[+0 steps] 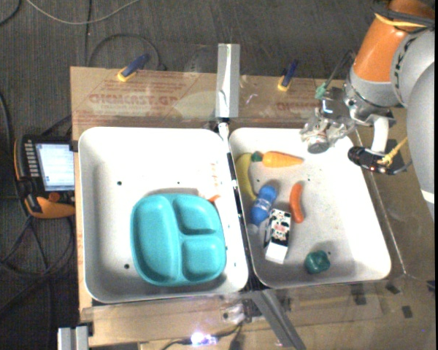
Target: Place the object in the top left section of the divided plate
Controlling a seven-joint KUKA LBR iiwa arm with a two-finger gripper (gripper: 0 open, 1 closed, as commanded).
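At the far left, off the bench, a handheld pendant (47, 170) with a lit screen lies on the floor; next comes the left bin (102, 148), and in its lower middle sits the turquoise divided plate (177, 238), all three of its sections bare, the top left section included; a small orange scrap (213, 197) lies just beside the plate's upper right rim. Across the middle wall, the right bin (365, 217) carries the loose objects: a yellow banana (243, 173) along its left wall; a carrot (280, 159) near its upper left corner; a blue bottle (262, 203) below that; a white carton with black markings (278, 235) touching the bottle's lower end; a slim orange-red pepper-like piece (297, 201) just right of them; a dark green rounded object (317, 262) near the bottom edge. Which of these is the task's object I cannot tell; all rest in the right bin. At the bin's upper right corner the gripper (320, 133) hangs above the rim, nothing visibly between its fingers; whether they are spread or closed I cannot tell. Judging by this, the task is barely begun: picking, carrying across and placing all remain.
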